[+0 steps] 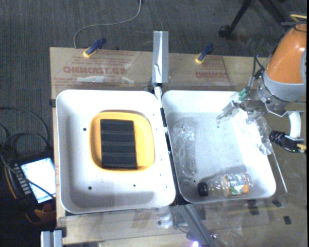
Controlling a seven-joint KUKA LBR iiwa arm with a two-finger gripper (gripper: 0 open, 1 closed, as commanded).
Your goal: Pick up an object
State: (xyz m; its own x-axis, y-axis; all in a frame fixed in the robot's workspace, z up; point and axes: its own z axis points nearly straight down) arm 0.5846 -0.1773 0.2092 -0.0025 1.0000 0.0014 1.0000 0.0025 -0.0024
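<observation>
A clear plastic bottle (225, 184) with a black cap and an orange-green label lies on its side near the front edge of the right bin (216, 143). A crumpled clear plastic piece (184, 145) lies along that bin's left side. In the left bin (72, 138) a yellow dish (147, 140) holds a black ribbed block (118, 143). My gripper (244, 125) hangs over the right bin's back right corner, well behind the bottle. It is open, with one finger (227, 110) spread to the left, the other toward the front, and nothing between them.
The bins sit side by side on a wooden board (108, 68) held by blue-and-yellow clamps (94, 47). A metal post (160, 55) stands behind the seam between them. A tablet and cables (33, 176) lie on the floor at the left.
</observation>
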